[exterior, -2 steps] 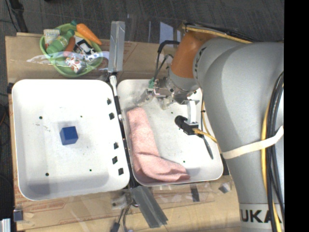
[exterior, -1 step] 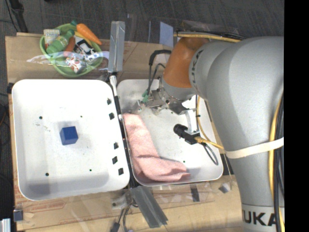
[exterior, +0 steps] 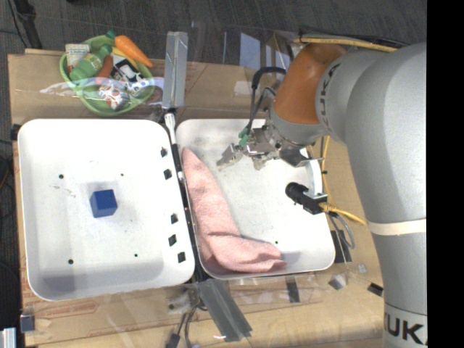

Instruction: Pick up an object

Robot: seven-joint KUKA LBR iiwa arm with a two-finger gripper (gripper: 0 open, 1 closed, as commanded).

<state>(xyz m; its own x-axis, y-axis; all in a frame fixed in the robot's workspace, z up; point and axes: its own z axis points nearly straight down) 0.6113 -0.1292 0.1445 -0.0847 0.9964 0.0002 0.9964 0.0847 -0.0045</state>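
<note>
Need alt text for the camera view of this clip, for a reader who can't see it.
The grey arm's end effector hangs over the right bin, above a pink cloth along that bin's left side. The left bin holds a blue cube; a green bowl of oddments sits behind.

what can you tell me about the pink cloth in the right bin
The pink cloth looks like soft terry fabric, crumpled into a long L-shaped strip. It lies flat in the right bin, running down along the bin's left wall and bending along the near wall. Nothing grips it; the gripper is above the bin's far end, apart from it.
</note>
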